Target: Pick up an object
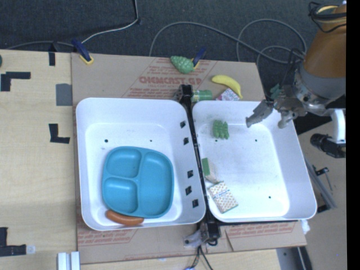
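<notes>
Spread wide and holding nothing, the two-finger gripper (270, 116) hangs just right of the small green knobbly toy (220, 130), so picking remains undone.

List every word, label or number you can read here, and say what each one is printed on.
"CHEMCAST GP": red print on the brown cardboard sheet behind the bins; the last letters are uncertain.
Further red print along the cardboard's front edge: too small to read.
Patterned packet in the right bin: any print is too blurred to read.
Small packet beside the banana: unreadable.
</notes>
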Tool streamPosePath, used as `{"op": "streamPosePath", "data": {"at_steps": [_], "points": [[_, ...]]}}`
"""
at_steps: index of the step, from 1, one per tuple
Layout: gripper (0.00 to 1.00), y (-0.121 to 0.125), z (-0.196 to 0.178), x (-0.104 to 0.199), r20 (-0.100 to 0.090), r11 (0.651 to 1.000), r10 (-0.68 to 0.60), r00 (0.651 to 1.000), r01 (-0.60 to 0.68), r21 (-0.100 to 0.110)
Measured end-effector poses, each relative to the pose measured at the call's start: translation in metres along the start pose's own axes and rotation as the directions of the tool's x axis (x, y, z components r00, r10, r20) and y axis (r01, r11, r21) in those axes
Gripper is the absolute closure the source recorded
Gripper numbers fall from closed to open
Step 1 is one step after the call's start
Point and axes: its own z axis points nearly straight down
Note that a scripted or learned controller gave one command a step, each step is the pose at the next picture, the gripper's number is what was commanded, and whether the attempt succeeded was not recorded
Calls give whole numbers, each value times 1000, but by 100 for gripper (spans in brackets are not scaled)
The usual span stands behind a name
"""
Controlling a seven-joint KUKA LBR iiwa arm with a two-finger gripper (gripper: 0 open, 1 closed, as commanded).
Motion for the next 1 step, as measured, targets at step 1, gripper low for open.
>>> {"op": "streamPosePath", "data": {"at_steps": [1], "points": [[0,47,115,27,0,1000,0,1000,0,3]]}}
